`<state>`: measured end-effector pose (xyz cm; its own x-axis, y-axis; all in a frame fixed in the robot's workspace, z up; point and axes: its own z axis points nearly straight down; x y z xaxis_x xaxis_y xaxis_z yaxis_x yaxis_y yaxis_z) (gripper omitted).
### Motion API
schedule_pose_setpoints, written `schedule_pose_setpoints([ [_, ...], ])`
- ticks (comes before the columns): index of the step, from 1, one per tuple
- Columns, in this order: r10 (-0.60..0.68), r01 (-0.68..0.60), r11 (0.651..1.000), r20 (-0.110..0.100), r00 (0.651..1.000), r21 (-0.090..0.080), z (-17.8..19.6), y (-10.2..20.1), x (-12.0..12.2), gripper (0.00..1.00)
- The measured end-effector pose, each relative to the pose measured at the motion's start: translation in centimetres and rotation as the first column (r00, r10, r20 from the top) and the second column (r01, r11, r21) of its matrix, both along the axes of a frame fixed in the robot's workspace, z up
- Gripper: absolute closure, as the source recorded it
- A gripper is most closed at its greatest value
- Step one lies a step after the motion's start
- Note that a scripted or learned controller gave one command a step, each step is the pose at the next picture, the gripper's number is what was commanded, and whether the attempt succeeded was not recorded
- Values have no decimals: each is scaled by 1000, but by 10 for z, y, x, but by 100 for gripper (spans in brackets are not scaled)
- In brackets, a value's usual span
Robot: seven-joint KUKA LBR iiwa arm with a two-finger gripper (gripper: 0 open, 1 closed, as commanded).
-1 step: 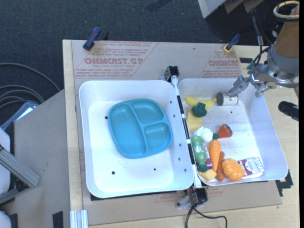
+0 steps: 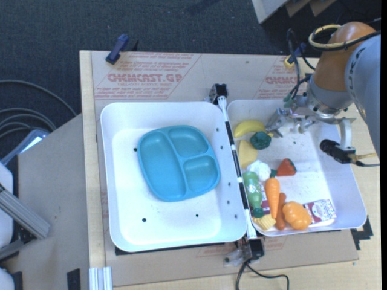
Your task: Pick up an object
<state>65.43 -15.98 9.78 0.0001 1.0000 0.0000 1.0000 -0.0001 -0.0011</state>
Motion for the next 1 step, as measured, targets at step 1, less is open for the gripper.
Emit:
schedule_pose_setpoints([
  [1,2,-2,1000,4,1000,-2,-10,40,13,0],
])
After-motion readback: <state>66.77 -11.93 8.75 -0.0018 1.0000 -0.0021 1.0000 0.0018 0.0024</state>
